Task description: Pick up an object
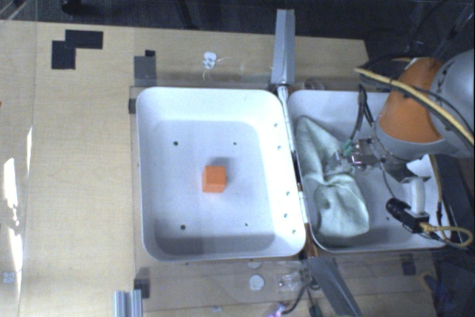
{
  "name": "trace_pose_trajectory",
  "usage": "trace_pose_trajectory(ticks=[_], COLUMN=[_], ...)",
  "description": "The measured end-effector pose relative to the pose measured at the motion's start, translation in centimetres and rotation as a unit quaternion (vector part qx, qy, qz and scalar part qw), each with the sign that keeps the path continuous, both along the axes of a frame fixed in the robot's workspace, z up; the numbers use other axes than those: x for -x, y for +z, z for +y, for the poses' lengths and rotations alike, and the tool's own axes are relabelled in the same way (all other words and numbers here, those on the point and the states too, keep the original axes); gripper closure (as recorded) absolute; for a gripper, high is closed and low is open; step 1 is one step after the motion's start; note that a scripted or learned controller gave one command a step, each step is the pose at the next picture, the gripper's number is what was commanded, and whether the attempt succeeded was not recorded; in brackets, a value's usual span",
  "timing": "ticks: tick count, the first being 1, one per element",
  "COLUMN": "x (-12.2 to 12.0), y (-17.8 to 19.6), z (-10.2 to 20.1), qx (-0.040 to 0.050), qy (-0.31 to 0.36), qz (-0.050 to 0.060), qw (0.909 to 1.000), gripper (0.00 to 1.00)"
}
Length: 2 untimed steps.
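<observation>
The end effector [349, 159] sits low in the right bin [380, 232], at the upper right edge of a crumpled pale cloth [335, 198] that lies along that bin's left wall. It looks to be touching or just above the fabric. Whether it is apart, together or clamped on a fold cannot be told from this slant, because the orange-banded arm [407, 111] covers much of it. The cloth therefore seems to be the target. The other candidate, a small orange cube [214, 179], rests alone near the middle of the left bin [167, 223], well apart from the tool. To do this grasp well, the program should probably aim at a raised ridge of the cloth, not a flat stretch, and press down far enough that fabric bunches into the grip before closing. The lift should then go straight up and slowly, since soft cloth is likely to slip or trail, and a corner could drag on the divider between the bins. A grip at the very hem risks catching too little, so moving slightly toward the thicker lower heap seems safer. The wooden surface [74, 159] around the bins plays no part in this step.
</observation>
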State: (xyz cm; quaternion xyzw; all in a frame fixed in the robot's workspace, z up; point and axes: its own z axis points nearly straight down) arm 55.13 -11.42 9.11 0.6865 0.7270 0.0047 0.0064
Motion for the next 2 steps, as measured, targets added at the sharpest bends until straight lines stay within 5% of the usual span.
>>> trace_pose_trajectory(ticks=[1,2], x=[-0.3,-5.9], y=[1.2,11.5], z=[0.1,5.9], qx=[-0.0003,-0.0013], qy=[0.001,-0.054], qz=[-0.003,0.006], qw=[1.0,0.9985], gripper=[1.0,1.0])
